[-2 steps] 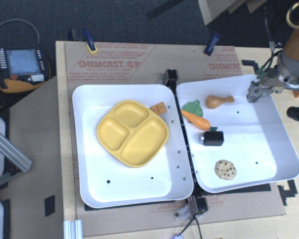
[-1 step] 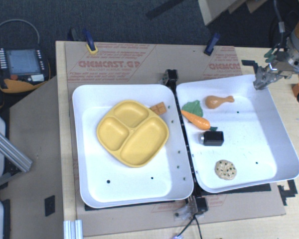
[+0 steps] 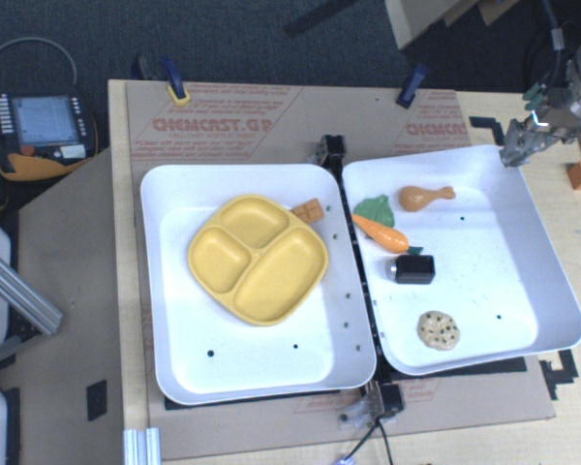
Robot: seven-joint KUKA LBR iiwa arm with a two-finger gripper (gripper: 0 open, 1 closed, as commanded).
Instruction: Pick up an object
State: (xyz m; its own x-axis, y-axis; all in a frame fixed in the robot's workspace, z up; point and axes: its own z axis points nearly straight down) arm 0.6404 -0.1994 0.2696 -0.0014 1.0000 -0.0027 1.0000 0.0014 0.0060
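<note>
Beyond the right bin's (image 3: 547, 260) far corner, the hand (image 3: 519, 149) blurs; its grip state is unreadable.

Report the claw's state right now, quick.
Claw: cannot be told; it sits at the right bin's far right corner, with no object seen in it.

You have two white bins (image 3: 174, 356). Left of the orange carrot (image 3: 382, 232) with its green top sits a yellow divided plate (image 3: 259, 259). Right of it: tan drumstick (image 3: 424, 198), black block (image 3: 413, 269), speckled beige cookie (image 3: 438, 329).
</note>
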